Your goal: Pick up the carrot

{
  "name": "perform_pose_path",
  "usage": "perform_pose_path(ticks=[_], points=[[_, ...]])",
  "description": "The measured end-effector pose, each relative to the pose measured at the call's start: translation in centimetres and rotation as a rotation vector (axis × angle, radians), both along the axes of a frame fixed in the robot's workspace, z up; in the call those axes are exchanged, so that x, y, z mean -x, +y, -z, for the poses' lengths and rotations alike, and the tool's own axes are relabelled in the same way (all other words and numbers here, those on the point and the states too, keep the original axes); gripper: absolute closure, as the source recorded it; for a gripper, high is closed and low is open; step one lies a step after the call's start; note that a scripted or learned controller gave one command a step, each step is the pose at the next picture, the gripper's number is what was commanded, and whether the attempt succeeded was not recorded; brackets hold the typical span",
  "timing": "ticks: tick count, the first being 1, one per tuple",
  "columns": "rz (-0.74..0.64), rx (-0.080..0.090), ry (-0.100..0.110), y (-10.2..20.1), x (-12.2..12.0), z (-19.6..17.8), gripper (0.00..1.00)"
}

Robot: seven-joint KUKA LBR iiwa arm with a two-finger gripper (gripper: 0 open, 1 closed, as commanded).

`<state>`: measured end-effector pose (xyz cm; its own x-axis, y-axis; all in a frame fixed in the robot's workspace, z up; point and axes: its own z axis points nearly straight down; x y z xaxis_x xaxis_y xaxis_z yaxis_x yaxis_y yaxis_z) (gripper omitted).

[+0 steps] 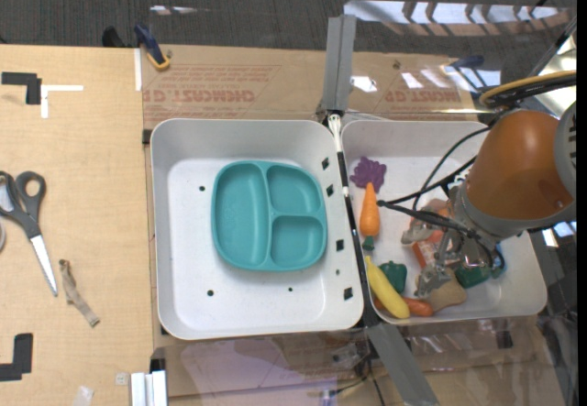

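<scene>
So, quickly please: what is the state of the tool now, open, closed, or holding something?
Tool: cannot be told; it is low in the right bin, apart from the carrot.

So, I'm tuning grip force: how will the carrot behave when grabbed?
The carrot looks like smooth moulded plastic, so probably stiff, light and a bit slippery. Its tapered, rounded body may roll or squirt from the fingers. It lies along the right bin's left wall, which may hinder finger placement.

- Bright, even overhead light; colours read cleanly.
- Glare streaks on the clear panel (459,15) at one o'clock.
- Soft shadows inside the left bin (174,239).
- Arm (518,166) at three o'clock slightly blurred; the bench (69,212) stays sharp.
</scene>
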<state>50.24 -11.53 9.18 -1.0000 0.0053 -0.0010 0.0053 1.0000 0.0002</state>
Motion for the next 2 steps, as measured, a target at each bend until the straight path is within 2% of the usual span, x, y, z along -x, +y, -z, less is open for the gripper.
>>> perform_pose_path(ticks=[1, 2], points=[[0.406, 0.0, -0.004, 0.38, -7.91, -0.1, 0.0], [0.403, 0.001, -0.007, 0.43, -8.03, -1.08, 1.0]])
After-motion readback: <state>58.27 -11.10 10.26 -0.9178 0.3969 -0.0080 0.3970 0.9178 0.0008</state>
